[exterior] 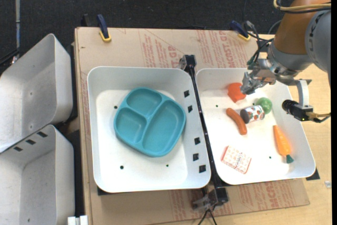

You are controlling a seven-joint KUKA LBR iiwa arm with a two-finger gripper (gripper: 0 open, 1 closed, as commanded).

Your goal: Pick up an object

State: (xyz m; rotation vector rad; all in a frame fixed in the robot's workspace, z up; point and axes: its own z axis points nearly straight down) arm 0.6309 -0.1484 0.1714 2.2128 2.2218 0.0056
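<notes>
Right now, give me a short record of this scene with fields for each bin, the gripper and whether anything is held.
left bin: teal divided plate
right bin: orange-red block, sausage, small can, green ball, carrot, red-patterned card
gripper: above the right bin's far side, beside the orange-red block
held: nothing seen between the fingers

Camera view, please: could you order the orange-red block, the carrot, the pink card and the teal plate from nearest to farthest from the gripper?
1. Orange-red block, just left of the gripper.
2. Carrot, right bin's right side.
3. Pink card, right bin's front.
4. Teal plate, left bin.
</notes>
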